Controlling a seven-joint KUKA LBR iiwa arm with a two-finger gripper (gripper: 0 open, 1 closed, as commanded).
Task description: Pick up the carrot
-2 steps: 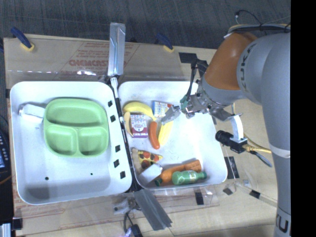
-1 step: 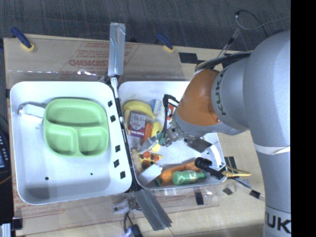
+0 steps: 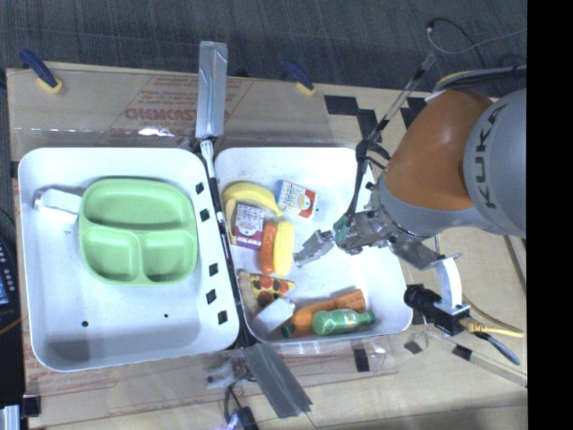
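Note:
The carrot (image 3: 311, 313) is orange and lies along the front wall of the right bin (image 3: 387, 280), its thick end toward the right. A green bottle (image 3: 344, 322) rests against its front side and covers part of it. My gripper (image 3: 309, 247) hangs over the middle of the right bin, pointing left, above and behind the carrot and apart from it. Nothing shows in its grasp.
A banana (image 3: 247, 194), small carton (image 3: 296, 198), red packet (image 3: 246, 223), red and yellow sausages (image 3: 276, 246) and pizza slice (image 3: 270, 285) lie in the right bin's left half. A green divided plate (image 3: 139, 229) sits in the left bin (image 3: 54, 330).

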